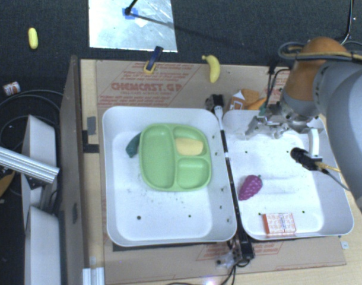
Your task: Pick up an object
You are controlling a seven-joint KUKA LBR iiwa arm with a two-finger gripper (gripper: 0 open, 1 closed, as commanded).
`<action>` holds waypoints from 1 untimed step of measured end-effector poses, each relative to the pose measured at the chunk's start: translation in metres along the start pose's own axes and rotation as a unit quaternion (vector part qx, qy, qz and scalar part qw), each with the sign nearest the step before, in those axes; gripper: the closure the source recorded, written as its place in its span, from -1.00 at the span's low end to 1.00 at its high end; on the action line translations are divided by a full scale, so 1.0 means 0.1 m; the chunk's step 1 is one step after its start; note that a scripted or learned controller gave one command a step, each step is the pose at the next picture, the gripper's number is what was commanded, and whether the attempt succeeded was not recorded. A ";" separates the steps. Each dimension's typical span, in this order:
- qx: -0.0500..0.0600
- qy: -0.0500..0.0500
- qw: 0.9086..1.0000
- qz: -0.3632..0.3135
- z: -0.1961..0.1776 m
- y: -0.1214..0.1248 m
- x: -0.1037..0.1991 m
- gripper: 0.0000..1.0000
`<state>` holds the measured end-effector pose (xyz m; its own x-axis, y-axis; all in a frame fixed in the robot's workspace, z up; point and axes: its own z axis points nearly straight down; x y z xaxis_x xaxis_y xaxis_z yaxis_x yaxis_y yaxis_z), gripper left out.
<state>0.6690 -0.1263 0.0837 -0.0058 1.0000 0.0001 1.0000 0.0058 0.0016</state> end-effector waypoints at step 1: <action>-0.003 -0.001 1.000 0.003 -0.65 0.01 -0.32 -1.00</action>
